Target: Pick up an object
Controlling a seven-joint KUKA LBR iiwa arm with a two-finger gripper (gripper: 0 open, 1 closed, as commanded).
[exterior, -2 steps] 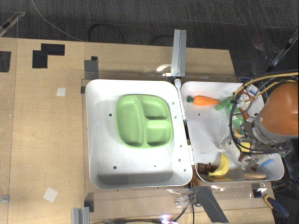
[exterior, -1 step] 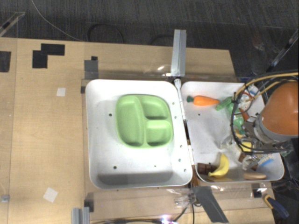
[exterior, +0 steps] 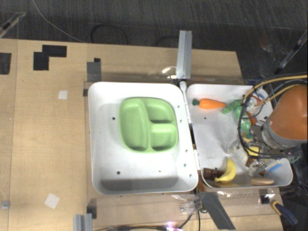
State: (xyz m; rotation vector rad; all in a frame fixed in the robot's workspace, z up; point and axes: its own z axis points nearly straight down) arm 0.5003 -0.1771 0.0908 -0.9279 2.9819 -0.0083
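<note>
- A wooden desk (exterior: 48, 143) fills most of the view, seen from above at a slant, with dark carpet beyond its far edge.
- Two shallow white bins sit side by side on the desk, touching along their inner edges.
- The left bin (exterior: 103, 172) holds a green tray (exterior: 147, 124) with three compartments, lying flat near the bin's middle.
- The right bin (exterior: 211, 129) holds several small things and the end of the arm.
- The arm (exterior: 291, 114) reaches in from the right; its orange band shows as a large rounded shape above a grey wrist, with yellow and black cables looping around it.
- The pincer (exterior: 260, 165) hangs low over the right bin's near right corner. It is hidden under the wrist and cables, so I cannot tell whether it is released or clenched, or whether it has hold of anything.
- A carrot (exterior: 209, 104), orange with a green tip, lies near the far edge of the right bin, pointing left.
- A green leafy item (exterior: 234, 108) lies just right of the carrot, close to the cables.
- A banana (exterior: 227, 171) lies near the front edge of the right bin, left of the pincer.
- A small dark brown item (exterior: 209, 173) lies just left of the banana.
- A tan item (exterior: 262, 181) lies at the bin's front edge, below the pincer.
</note>
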